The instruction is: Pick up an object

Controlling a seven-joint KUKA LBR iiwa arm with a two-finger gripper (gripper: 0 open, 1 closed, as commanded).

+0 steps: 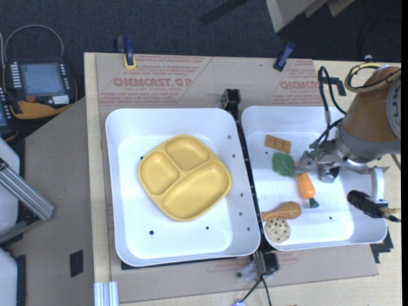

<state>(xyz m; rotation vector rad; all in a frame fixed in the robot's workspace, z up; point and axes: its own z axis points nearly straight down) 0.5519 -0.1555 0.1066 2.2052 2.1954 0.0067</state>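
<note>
1. The carrot (306, 187) lies in the right bin (331, 234), just below and left of the gripper (310, 162), its long axis running roughly up-down in view.
2. The green piece (284, 164) sits just left of the gripper, the cracker (278, 144) above it.
3. Whether the gripper is released or clenched cannot be told; nothing shows between it.

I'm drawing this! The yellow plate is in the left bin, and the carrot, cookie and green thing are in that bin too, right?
Not quite. The yellow plate is in the left bin, but the carrot, cookie and green thing lie in the right bin, as the camera view shows.
</note>
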